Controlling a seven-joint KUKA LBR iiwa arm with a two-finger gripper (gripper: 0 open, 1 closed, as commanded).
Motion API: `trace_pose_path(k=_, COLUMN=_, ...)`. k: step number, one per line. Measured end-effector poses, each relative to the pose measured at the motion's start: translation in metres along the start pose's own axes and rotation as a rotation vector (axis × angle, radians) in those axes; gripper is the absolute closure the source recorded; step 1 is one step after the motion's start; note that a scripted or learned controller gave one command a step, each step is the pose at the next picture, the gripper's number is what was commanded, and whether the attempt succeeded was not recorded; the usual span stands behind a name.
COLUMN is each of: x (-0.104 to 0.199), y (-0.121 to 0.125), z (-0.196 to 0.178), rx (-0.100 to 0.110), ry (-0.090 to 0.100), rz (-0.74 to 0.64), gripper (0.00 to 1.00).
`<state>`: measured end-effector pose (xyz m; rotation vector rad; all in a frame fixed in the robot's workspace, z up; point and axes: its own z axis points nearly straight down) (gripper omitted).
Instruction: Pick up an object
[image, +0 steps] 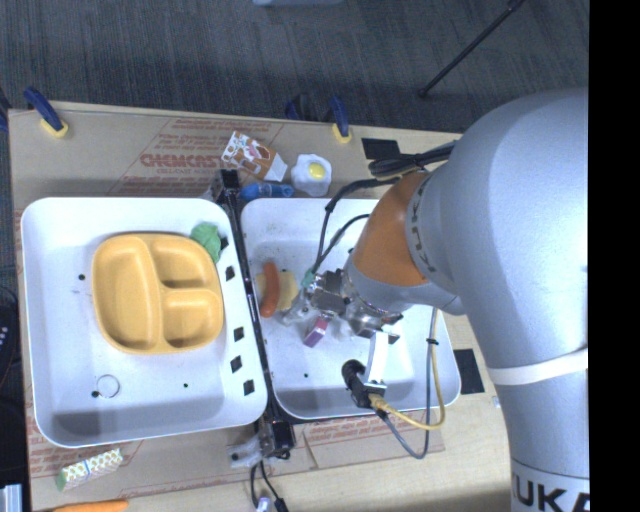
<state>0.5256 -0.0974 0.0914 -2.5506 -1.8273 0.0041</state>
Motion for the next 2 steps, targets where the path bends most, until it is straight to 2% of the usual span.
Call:
trace_pose_path(k=1, x=0.001, y=0.0, z=-0.01, rx=0.004, ry=0.001, rz=-0.003, gripper=1.0)
trace_pose_path(k=2, x=0.007, y=-0.048, z=-0.144, rx=-0.002, ry=0.001, rz=0.136, gripper=1.0)
